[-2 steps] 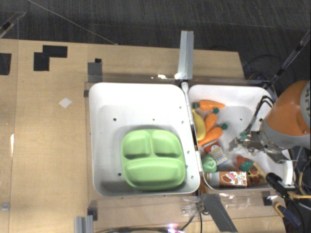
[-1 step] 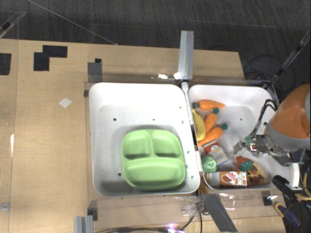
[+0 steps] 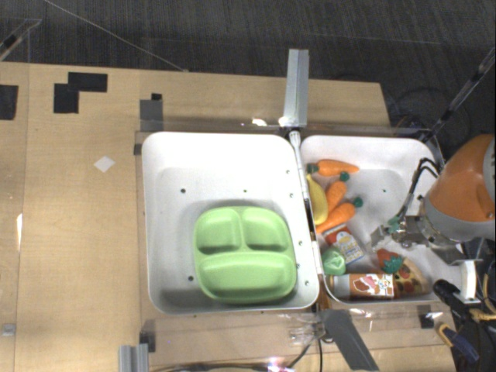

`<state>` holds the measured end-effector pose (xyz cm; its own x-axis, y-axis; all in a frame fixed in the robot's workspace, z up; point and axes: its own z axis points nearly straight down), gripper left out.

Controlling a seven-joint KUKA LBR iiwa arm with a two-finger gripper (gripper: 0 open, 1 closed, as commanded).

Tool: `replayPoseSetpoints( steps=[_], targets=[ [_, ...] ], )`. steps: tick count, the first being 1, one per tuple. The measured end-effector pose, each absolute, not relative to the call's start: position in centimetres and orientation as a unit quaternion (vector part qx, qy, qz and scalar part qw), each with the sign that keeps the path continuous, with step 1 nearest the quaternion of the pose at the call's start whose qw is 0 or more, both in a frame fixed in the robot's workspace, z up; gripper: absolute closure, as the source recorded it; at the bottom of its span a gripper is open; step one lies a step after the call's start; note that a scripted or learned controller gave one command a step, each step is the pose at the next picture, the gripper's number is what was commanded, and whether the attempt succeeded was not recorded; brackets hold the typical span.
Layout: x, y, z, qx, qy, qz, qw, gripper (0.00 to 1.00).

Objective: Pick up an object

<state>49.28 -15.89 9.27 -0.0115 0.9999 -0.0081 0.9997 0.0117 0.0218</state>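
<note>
Green divided plate point(image 3: 245, 253) lying in left bin point(image 3: 167, 208). Orange carrots point(image 3: 335, 194), yellow banana point(image 3: 316, 200), bottle point(image 3: 376, 286) and small packet point(image 3: 348, 246) crowded along left and front walls of right bin point(image 3: 387, 157). Claw point(image 3: 391, 237) low over right bin, near packet and just above bottle; spread or pressed together, cannot tell. Wooden surface point(image 3: 70, 208) underneath.
</note>
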Motion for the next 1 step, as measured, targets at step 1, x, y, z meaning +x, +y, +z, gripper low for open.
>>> replayPoseSetpoints(
  steps=[1],
  targets=[
    [49.29, -15.38, 9.3, 0.701, 0.713, 0.0046, 0.012, 0.0]
  ],
)
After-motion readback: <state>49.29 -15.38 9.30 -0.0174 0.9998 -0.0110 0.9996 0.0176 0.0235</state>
